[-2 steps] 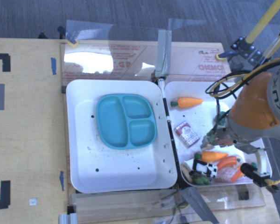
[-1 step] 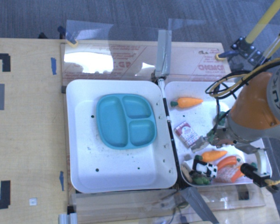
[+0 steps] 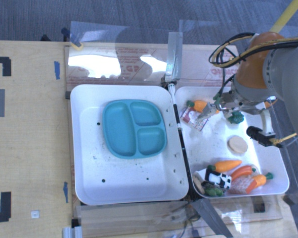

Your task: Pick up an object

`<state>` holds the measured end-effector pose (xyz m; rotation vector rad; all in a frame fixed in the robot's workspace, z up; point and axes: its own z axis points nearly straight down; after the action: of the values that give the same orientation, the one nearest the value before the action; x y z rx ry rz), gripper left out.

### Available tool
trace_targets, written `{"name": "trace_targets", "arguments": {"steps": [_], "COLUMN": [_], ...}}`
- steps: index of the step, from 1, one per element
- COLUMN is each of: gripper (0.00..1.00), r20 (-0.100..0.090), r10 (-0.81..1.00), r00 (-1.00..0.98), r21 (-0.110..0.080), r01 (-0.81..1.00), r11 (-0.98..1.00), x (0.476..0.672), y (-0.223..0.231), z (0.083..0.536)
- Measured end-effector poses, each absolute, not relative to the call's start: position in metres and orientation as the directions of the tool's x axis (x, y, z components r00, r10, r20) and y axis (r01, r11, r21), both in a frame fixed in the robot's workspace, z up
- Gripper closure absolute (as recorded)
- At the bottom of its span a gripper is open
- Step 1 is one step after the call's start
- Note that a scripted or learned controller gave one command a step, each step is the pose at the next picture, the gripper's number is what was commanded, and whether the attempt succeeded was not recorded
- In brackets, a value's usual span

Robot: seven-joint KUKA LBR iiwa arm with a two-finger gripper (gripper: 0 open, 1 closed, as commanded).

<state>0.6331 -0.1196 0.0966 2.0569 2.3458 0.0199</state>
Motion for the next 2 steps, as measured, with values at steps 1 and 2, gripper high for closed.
{"name": "trace_targets", "arguments": {"steps": [1, 2], "gripper": [0.00, 0.00], "r20": [-0.004, -0.002], "r10": [1.000, 0.999], "r00": [-0.022, 0.040], "r21": [-0.013, 0.007], "r01": [1.000, 0.999], "r11": [0.022, -0.040], "x": [0.665, 0.639], "y": [-0.105, -0.158], "z": [0.093, 0.101]}}
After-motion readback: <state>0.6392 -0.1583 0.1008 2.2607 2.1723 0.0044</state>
